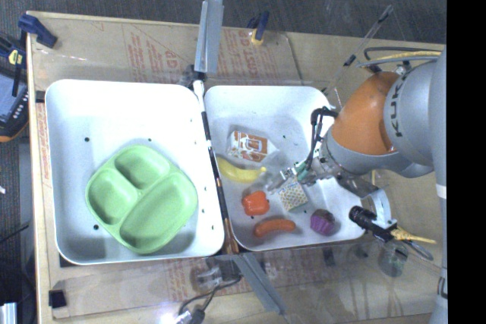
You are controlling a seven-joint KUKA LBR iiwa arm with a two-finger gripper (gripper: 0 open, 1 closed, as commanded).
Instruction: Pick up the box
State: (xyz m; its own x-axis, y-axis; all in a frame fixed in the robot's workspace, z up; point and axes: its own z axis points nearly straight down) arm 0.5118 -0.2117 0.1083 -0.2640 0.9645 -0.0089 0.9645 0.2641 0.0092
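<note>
The box (pixel 249 146), a small white carton with orange print, lies flat in the upper middle of the right bin (pixel 258 96). My gripper (pixel 291 178) is low in that bin, to the right of and below the box and apart from it. It hovers just above a small speckled packet (pixel 293 196). The grey arm with its orange band (pixel 363 125) comes in over the bin's right wall.
A yellow banana (pixel 238 172) lies just below the box. An orange pepper (pixel 256 202), a red sausage (pixel 275 226) and a purple fruit (pixel 323 221) sit along the right bin's near side. A green divided plate (pixel 141 199) lies in the left bin (pixel 76 102).
</note>
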